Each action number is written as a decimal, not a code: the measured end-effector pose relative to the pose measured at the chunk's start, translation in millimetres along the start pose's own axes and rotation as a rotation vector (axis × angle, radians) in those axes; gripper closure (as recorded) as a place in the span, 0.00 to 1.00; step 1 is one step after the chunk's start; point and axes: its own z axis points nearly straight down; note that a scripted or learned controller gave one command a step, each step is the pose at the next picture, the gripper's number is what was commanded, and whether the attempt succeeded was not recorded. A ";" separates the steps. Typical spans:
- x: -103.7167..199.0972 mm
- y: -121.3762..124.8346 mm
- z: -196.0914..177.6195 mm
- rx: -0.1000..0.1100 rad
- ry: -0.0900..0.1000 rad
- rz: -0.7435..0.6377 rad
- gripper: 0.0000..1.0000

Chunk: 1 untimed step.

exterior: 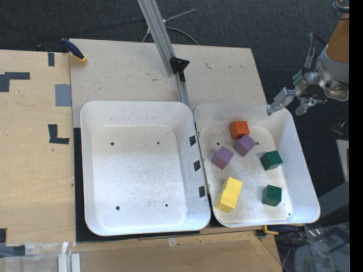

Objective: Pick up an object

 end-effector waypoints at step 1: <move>59.6 -5.6 152.5 0.008 0.004 -0.001 0.00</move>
